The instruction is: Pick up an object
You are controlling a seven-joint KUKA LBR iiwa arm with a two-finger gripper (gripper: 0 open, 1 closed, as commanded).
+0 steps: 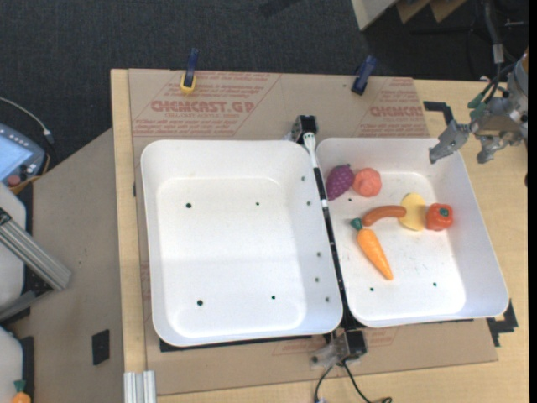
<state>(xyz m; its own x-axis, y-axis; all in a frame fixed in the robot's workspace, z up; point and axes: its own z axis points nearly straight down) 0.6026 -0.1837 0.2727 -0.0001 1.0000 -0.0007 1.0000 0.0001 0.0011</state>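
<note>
Watching my gripper [466, 143] at the right bin [482, 259] far corner, arm cut off by frame edge, fingers spread, nothing between them, toys below untouched.

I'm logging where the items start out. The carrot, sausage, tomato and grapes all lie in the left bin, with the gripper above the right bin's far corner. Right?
Not quite. The camera view shows the carrot, sausage, tomato and grapes in the right bin. The gripper is placed as you say.
</note>
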